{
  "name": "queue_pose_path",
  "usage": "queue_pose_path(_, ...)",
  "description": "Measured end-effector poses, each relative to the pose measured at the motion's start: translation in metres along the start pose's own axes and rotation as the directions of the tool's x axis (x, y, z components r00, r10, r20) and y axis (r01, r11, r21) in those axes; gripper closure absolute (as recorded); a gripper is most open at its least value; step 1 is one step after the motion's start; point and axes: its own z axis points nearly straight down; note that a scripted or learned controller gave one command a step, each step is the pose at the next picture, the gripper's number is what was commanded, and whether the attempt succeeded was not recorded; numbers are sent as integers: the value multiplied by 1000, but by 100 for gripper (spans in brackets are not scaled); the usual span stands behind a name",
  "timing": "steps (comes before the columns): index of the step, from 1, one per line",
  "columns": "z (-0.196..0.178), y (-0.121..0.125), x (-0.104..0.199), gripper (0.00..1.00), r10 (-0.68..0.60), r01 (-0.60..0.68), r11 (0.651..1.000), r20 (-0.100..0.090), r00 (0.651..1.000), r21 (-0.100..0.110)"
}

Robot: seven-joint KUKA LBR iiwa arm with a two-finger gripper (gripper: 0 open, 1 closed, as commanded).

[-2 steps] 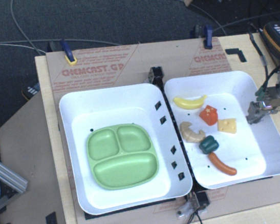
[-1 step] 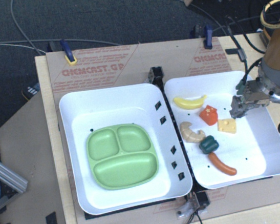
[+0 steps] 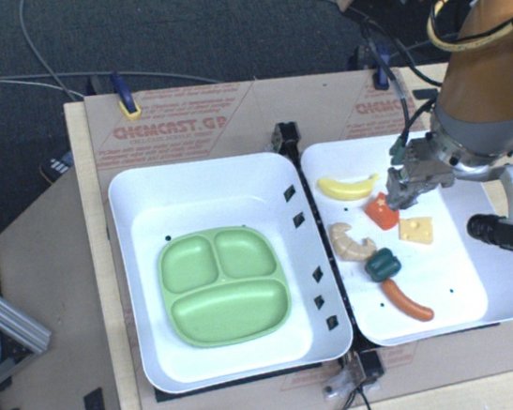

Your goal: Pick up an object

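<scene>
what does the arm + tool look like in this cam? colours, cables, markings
The arm is a thick rounded grey body with a broad orange band above the wrist. A yellowish cable loops by the band and dark cables run down its left side. The tool is a small, dark grey metal assembly. No markings are legible.

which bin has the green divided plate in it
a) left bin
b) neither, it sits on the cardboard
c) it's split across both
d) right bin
a: the green divided plate lies flat inside the left bin, while the right bin holds the toy foods such as the banana and the carrot.
</scene>
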Motion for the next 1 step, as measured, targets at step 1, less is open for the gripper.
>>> queue_pose_path(1, -3, 14, 46, 100, 1, -1, 1000, 0, 1000, 0)
